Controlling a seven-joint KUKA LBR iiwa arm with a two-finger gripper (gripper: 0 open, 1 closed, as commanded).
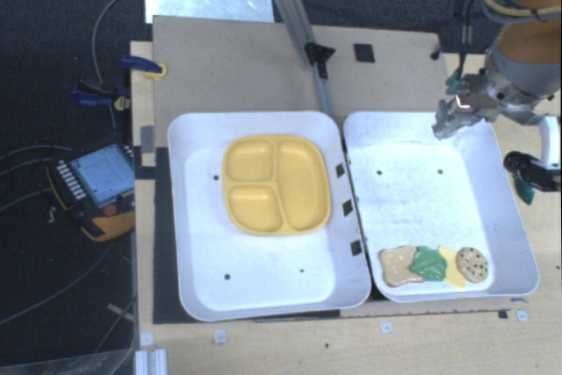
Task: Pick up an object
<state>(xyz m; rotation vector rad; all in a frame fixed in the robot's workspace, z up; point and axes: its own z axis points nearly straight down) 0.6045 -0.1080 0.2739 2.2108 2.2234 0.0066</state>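
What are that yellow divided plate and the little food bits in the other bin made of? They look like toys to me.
The yellow plate looks like moulded plastic: one even colour, soft sheen, rounded compartment walls. The toast slice, green leaf and cookie look like play food, probably plastic or rubber, given their flat colours and simple shapes; the view is too coarse to be sure.
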